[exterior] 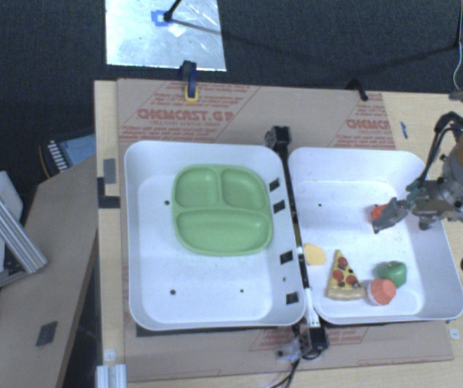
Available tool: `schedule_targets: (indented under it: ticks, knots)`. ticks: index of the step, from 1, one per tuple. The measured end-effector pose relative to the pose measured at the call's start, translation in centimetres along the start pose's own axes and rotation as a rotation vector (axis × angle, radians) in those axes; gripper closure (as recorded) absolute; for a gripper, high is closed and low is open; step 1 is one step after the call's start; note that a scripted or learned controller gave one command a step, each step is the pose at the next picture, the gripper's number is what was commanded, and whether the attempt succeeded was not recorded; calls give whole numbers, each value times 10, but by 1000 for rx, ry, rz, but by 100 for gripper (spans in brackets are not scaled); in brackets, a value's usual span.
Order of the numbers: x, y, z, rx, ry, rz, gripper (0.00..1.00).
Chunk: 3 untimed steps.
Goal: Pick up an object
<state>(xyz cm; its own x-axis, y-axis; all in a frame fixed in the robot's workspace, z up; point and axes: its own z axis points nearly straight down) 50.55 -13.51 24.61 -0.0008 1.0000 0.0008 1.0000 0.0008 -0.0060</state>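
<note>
My gripper [386, 215] hangs over the right part of the right bin [352, 192], reaching in from the right. A small red-orange object [378, 212] sits at its tip, between the dark fingers, and the gripper is shut on it. In the same bin, toward the front, lie a toy pizza slice [343, 277], a green round toy [393, 272], a red toy [381, 292] touching the green one, and a small yellow piece [315, 255] by the divider.
The left bin [150, 281] holds a green divided plate [221, 210]. A black divider with clips [289, 225] runs between the bins. The back half of the right bin is bare white floor.
</note>
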Motion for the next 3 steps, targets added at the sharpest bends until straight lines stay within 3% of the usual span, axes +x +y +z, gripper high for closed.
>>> schedule_targets:
  ticks: [1, 3]
  knots:
    - [0, 2, -4, -8, -2, -2, 0]
    - [-6, -4, 117, -1, 0, 0, 0]
